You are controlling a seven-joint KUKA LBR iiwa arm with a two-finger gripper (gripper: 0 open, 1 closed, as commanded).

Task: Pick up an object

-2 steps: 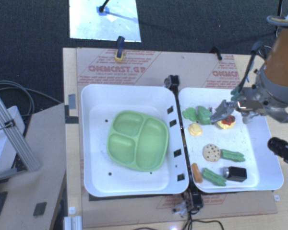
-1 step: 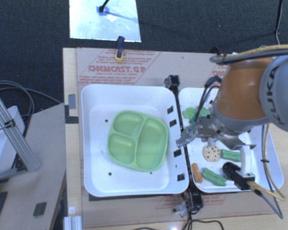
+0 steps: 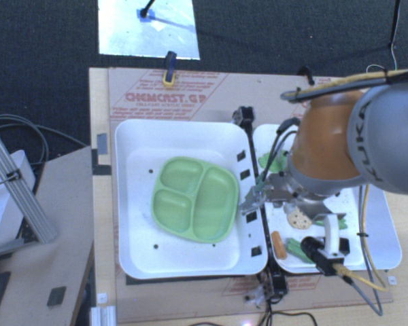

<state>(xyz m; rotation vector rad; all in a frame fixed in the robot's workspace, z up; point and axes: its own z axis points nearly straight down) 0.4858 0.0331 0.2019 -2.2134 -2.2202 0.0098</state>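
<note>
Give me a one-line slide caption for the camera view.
KUKA arm reaches over the right bin of small items while a green divided plate lies in the left bin.

The arm is a thick grey cylinder with dark lettering, "KUK" readable on its curved side. A broad orange band wraps the section above the wrist. Below it sits a paler grey metal flange. Black cables loop beside the band, and a yellow cable trails underneath.

Two white bins on a bench, metal sheet beyond
</note>
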